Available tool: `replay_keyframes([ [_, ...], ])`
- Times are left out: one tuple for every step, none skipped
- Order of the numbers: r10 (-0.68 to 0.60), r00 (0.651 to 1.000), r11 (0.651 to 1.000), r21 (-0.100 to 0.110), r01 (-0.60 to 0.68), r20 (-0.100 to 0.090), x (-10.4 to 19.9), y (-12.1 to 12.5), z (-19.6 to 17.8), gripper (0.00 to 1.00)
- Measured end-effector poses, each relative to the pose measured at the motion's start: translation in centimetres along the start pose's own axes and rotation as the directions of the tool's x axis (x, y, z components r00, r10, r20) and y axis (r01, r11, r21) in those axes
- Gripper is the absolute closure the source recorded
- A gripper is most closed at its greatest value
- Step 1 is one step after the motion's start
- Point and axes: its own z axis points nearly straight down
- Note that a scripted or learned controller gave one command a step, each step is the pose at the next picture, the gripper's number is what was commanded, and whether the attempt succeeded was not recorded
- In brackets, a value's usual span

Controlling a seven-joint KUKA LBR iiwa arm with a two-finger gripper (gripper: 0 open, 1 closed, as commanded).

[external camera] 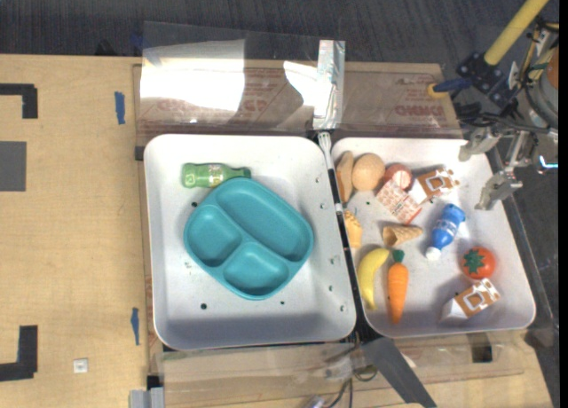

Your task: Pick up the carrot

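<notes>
Here one carrot (397, 284) lies beside one banana (370, 275).

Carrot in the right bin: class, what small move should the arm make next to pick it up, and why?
Probably swing the gripper toward the near-left part of the right bin and stop above the carrot. The gripper hangs over the bin's far right edge, well away, and the carrot lies untouched beside the banana.
</notes>
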Motion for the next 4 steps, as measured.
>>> replay_keyframes([
  [0.095,0.995,0.995,-0.004,-0.095,-0.015,2.0,5.0,15.5,0.00],
  [0.258,0.966,0.966,0.000,-0.258,0.004,8.8,10.2,16.0,0.00],
  [0.310,0.951,0.951,-0.002,-0.310,0.009,11.5,9.9,16.0,0.00],
  [0.673,0.740,0.740,-0.002,-0.673,0.002,5.8,11.0,6.2,0.00],
])
